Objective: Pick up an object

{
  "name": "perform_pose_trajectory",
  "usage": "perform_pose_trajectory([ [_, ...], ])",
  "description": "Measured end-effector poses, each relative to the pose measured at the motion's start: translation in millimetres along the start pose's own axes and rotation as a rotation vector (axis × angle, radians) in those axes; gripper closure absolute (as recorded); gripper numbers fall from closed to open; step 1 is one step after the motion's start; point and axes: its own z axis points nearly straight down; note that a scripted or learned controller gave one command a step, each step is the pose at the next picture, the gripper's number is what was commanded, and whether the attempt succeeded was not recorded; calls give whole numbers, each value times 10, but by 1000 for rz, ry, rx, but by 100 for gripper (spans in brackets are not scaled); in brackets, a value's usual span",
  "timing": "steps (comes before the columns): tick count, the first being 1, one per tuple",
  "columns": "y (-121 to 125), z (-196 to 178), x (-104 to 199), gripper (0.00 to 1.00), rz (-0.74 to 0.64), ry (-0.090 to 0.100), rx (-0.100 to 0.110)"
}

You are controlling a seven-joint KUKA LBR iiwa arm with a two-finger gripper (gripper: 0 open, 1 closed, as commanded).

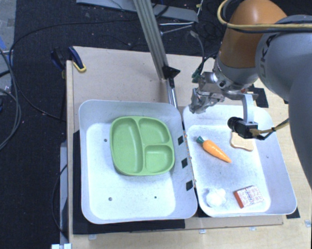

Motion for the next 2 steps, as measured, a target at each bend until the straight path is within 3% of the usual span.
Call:
perform_pose_trajectory([
  [1, 90, 146, 501, 100, -1, 0, -2],
  [2, 94, 55, 1022, 100, -1, 0, -4],
])
